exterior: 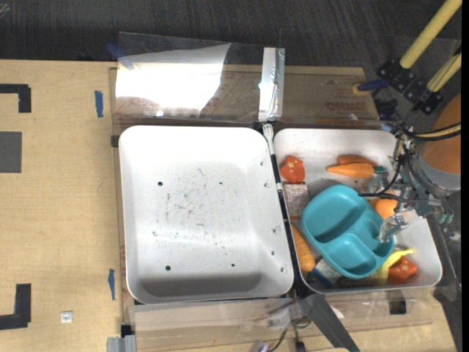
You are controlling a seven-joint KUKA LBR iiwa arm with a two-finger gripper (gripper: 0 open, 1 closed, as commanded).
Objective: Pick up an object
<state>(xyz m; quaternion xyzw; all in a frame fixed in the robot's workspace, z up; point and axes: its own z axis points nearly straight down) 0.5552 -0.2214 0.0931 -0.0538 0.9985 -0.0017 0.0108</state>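
Two white bins, left bin [198, 211] bare with open room, right bin [322, 141] crowded, one teal dish [341, 229], two carrots [352, 170], gripper [392, 222] at dish's right rim, grip state unclear

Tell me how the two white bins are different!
The left bin shows its bare, speckled floor with a few dark dots, while the right bin holds toys: a teal divided dish, a carrot and a tomato. The gripper is over the right bin, not the left bin. Both bins are shallow, white, with rounded corners, and sit side by side.
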